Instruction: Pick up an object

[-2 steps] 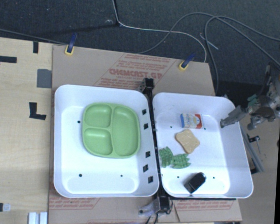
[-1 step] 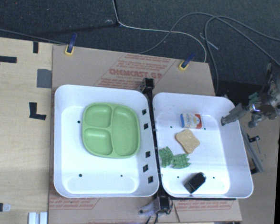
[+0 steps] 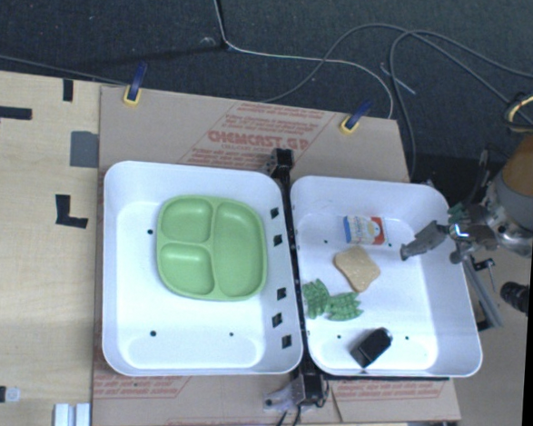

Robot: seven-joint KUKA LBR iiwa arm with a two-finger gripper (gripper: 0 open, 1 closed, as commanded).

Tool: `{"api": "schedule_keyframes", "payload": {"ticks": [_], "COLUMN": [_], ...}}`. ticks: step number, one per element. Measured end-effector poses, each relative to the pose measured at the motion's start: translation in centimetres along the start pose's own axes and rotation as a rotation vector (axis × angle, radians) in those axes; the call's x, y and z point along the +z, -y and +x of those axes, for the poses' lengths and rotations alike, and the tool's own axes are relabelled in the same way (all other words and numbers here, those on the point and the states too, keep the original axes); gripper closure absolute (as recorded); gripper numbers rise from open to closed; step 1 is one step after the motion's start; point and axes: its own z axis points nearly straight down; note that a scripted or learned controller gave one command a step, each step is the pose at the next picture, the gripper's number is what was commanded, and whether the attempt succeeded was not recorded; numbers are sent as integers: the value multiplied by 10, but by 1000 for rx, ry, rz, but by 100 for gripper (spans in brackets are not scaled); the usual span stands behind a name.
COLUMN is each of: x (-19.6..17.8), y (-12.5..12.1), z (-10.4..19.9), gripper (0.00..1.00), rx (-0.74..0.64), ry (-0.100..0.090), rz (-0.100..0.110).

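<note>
Left bin (image 3: 119, 243) holds one green divided plate (image 3: 212, 248); right bin (image 3: 439, 343) holds four objects: carton (image 3: 364, 229), sponge (image 3: 357, 269), green leafy piece (image 3: 330, 301), black block (image 3: 371, 346); gripper (image 3: 421, 243), seemingly empty, near its right rim.

Red printing runs across the brown cardboard sheet (image 3: 254, 129) under the two bins, to the upper left of the gripper (image 3: 419, 246) and well apart from it. The largest line appears to read "CHEMCAST GP"; the smaller lines above and below it are too blurred to read. More red print shows on the sheet's front edge, below the bins, also illegible. The small white packet (image 3: 364, 229), just left of the gripper, bears a blue and red label whose wording cannot be made out.
</note>
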Motion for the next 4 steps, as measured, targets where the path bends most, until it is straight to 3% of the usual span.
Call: {"api": "schedule_keyframes", "payload": {"ticks": [2, 3, 4], "x": [108, 96, 35], "y": [2, 2, -3], "z": [-5, -5, -3], "gripper": [0, 100, 100], "rx": [0, -1, -1], "ry": [0, 0, 1], "rz": [-2, -3, -7]}}
